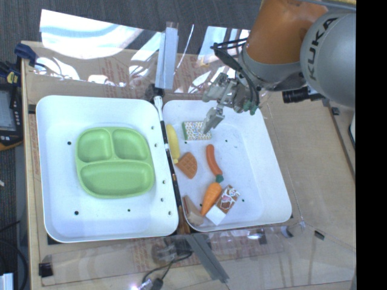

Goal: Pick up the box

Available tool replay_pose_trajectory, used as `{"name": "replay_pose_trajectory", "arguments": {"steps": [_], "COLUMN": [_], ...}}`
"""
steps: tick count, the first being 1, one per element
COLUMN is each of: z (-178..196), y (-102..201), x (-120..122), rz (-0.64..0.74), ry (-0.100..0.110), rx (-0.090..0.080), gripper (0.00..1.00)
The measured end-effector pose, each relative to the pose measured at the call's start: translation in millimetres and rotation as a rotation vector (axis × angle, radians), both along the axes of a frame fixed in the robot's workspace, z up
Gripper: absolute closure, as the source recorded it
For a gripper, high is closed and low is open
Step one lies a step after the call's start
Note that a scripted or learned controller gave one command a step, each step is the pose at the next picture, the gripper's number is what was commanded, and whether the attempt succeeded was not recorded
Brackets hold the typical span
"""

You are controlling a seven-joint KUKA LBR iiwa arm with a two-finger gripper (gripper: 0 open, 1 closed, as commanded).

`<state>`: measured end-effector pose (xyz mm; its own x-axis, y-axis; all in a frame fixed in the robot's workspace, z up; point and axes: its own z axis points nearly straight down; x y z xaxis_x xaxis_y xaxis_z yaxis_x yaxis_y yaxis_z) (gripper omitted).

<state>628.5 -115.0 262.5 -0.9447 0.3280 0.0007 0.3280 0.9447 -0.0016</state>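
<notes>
Two white bins sit side by side on the bench. Nearest the camera in the right bin (266, 186), a small box (224, 203) with a brown printed face lies by the front rim, touching the carrot (211, 197). Beyond these lie a waffle-like piece (187, 165), a sausage (212, 159) and a yellow banana (172, 141). The left bin (54, 162) holds a green divided plate (115, 162). Farther back, the gripper (213, 121) hangs over a patterned card (196, 130); its fingers seem slightly apart, though glare blurs them, with nothing between them.
</notes>
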Motion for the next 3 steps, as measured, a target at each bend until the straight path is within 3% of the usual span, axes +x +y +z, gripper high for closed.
{"name": "replay_pose_trajectory", "arguments": {"steps": [1,2,3], "z": [-78.5,-166.7,-153.8], "y": [-41.5,-65.5,-64.7], "x": [19.2,21.1,23.1], "rz": [-0.257,-0.374,-0.369], "ry": [0.000,-0.008,-0.012], "rx": [0.000,0.000,0.000], "gripper": [0.00,0.00,1.00]}}
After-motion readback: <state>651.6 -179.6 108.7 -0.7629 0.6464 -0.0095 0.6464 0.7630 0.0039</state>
